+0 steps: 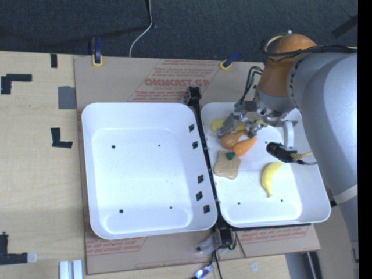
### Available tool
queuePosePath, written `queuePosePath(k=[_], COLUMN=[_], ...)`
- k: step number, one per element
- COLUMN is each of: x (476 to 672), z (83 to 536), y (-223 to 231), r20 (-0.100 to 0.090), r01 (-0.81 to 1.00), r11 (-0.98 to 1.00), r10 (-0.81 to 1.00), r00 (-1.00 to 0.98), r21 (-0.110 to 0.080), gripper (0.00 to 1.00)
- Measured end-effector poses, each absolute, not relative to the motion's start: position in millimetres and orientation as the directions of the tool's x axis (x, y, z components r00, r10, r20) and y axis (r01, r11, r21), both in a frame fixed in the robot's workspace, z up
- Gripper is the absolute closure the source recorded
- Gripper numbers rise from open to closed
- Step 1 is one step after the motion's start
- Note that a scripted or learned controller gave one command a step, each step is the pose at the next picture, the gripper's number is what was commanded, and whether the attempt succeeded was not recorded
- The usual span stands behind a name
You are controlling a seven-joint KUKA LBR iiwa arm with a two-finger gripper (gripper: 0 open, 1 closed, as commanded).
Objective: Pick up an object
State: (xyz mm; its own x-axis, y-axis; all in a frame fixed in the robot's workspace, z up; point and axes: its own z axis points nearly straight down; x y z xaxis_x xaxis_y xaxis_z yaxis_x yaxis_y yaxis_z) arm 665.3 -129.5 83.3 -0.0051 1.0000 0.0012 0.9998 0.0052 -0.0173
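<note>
Your pincer (243,122), grip state unreadable, hangs over the carrot (244,146) in the right bin (302,214): light, stiff, slick plastic by the look, so pinch mid-body across its width.

A sheet of cardboard (174,77) lies under both bins. At its twelve o'clock edge sit two clips (96,52), and a white cable (141,34) trails beyond them.

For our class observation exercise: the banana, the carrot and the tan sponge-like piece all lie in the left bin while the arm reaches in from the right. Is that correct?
Not quite. The camera view shows the banana, carrot and tan piece lying in the right bin, not the left bin. The arm does reach in from the right.
</note>
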Motion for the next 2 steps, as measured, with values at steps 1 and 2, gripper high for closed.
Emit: queuePosePath(k=[1, 2], x=[648.4, 649.0], z=[84.5, 94.3], y=[-99.2, -99.1], r20=[-0.001, 0.000], r01=[1.000, 1.000], r11=[0.002, 0.003], r10=[1.000, 1.000], r00=[-0.002, -0.003], r21=[-0.002, -0.002], gripper=[0.00, 1.00])
